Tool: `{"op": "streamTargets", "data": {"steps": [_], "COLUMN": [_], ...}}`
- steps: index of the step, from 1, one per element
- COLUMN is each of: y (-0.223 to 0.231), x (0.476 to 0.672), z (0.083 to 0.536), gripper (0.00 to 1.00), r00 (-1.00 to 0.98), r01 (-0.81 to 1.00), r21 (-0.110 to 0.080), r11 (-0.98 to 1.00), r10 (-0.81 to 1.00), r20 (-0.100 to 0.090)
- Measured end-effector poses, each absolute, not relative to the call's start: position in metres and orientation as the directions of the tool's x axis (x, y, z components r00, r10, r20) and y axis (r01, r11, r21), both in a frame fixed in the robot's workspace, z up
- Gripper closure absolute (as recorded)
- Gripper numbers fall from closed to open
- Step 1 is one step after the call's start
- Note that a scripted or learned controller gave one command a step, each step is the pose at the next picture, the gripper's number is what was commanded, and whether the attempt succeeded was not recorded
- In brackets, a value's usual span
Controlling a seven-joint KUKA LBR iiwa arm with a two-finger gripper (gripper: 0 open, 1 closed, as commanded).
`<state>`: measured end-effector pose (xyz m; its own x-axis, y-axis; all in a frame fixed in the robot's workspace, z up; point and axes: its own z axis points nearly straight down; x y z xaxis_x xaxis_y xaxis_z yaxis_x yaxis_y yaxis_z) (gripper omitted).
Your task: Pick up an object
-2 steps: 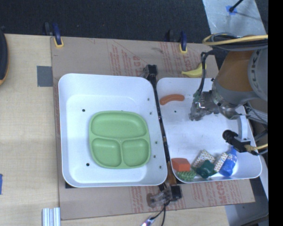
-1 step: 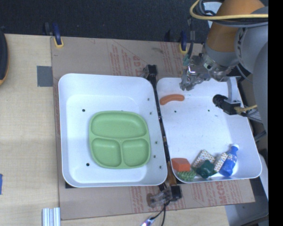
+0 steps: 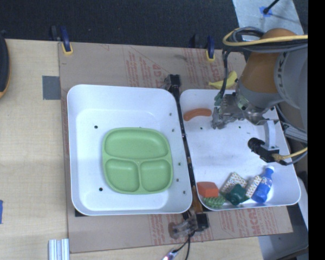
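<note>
Camera view places the orange sausage-shaped piece [image 3: 197,114] just beside my pincer [image 3: 221,121], toward the divider between the two bins, lying flat on the floor of the right bin [image 3: 216,156]. It is the nearest candidate for the pick. My pincer stands low over the bin floor; whether it is spread or pressed together cannot be told at this size, and nothing is visibly pinched.

Risk 1: a straight descent from here lands beside the piece, not over it, and closes on air.

Risk 2: a sideways correction may push the piece against the bin wall.

Further out, a yellow item [image 3: 227,82] sits behind my wrist. Well apart, at the near edge, lie a red block [image 3: 207,189], a blue bottle [image 3: 264,186] and patterned packets [image 3: 234,182]. The left bin [image 3: 81,145] holds a green divided tray [image 3: 137,160].
</note>
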<state>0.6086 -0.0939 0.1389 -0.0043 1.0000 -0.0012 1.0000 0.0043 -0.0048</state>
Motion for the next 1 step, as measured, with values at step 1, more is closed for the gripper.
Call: {"op": "streamTargets", "data": {"steps": [1], "y": [-0.1282], "x": [0.6108], "z": [0.1538], "gripper": [1.00], "r00": [-0.003], "r01": [1.000], "r21": [-0.002], "r11": [0.003], "r10": [1.000], "r20": [-0.001]}}
